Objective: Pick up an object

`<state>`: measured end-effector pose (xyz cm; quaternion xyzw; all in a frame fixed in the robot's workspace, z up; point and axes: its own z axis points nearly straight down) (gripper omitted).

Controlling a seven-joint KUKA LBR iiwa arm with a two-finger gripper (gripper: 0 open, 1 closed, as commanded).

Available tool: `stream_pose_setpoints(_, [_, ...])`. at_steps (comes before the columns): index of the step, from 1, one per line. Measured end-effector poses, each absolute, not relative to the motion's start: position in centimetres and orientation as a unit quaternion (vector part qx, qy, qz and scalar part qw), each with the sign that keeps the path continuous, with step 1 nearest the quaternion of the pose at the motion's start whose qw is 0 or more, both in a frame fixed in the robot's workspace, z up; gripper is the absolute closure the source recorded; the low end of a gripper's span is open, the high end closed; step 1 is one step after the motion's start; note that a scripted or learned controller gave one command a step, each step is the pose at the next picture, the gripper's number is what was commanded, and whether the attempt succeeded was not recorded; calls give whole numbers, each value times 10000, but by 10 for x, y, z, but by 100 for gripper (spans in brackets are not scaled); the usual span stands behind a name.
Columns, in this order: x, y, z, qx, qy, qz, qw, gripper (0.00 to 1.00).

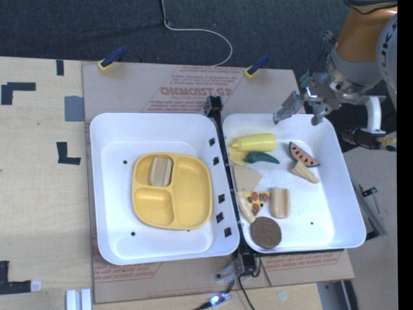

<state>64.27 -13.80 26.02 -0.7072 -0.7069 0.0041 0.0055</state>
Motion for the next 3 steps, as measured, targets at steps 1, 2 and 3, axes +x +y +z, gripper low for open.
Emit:
stream_pose_setpoints(1, [645,-138,268,-7064,-7078,4,5,0])
stream_pose_setpoints(2, [649,-141,222,-7064,-7078,22,15,0])
stream_pose_setpoints(3, [646,-133,160,-7061,-7081,23,23,0])
